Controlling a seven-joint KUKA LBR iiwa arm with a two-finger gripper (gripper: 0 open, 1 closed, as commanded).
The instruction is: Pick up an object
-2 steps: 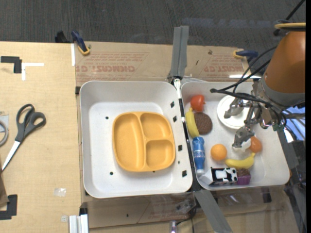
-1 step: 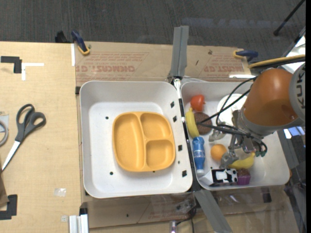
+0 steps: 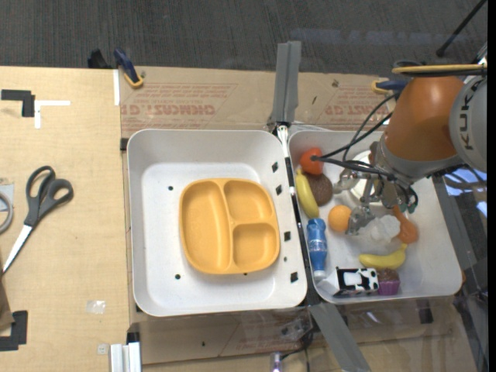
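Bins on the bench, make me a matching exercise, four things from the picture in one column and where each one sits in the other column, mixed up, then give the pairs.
Things:
1. yellow divided plate
2. scissors
3. blue bottle
4. black and white toy

Places:
A. near edge of the right bin
B. bench, left of both bins
C. left bin
D. right bin, along its left wall

Pairs: 1-C, 2-B, 3-D, 4-A

Right bin crowded; left bin's rim open
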